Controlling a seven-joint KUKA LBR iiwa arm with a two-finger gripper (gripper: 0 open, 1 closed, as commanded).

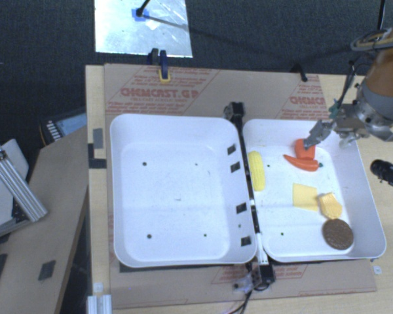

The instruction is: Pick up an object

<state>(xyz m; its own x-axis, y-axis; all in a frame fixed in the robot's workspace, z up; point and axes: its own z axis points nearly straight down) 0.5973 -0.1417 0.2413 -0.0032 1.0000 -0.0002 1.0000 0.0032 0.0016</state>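
While the gripper (312, 138) sits low in the right bin (363, 175), its jaw opening cannot be determined. An orange carrot (301, 163) lies directly beneath its tip, contact unclear.

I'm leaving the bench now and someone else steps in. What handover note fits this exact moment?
Pincer: down in the right bin, at the far end of the orange carrot-like toy; finger state cannot be told from this view, and no grasp is confirmed.
Right bin: yellow corn cob along its left wall, flat yellow slice in the middle, small yellow lumpy piece beside it, brown round disc nearest the camera.
Done: the arm has reached the orange toy.
Left: nothing is lifted yet; the pick is not yet shown to succeed.
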